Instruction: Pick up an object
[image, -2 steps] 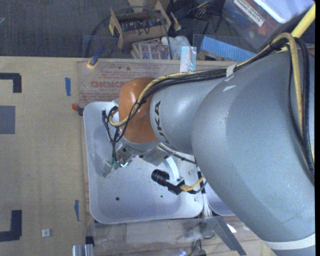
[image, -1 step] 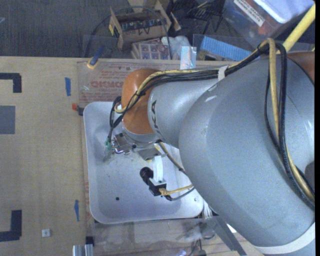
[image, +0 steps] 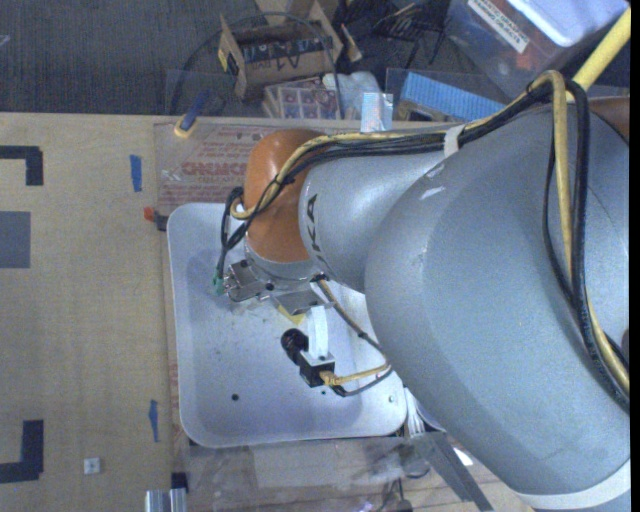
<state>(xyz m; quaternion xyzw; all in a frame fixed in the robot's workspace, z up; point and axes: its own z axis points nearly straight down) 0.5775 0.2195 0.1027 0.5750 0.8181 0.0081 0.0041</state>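
A large grey arm (image: 480, 270) with an orange band (image: 275, 195) is seen reaching from the right over a shallow white bin (image: 215, 400) set on a pale wooden tabletop (image: 80, 330). The gripper (image: 235, 285) is lowered into the bin's upper left part (whether it is open or closed cannot be told), and a small green object (image: 216, 287) is glimpsed right at its left edge.

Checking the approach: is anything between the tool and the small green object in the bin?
Nothing visible does: the tool sits right beside the green object, toward the view's left side of the white bin.
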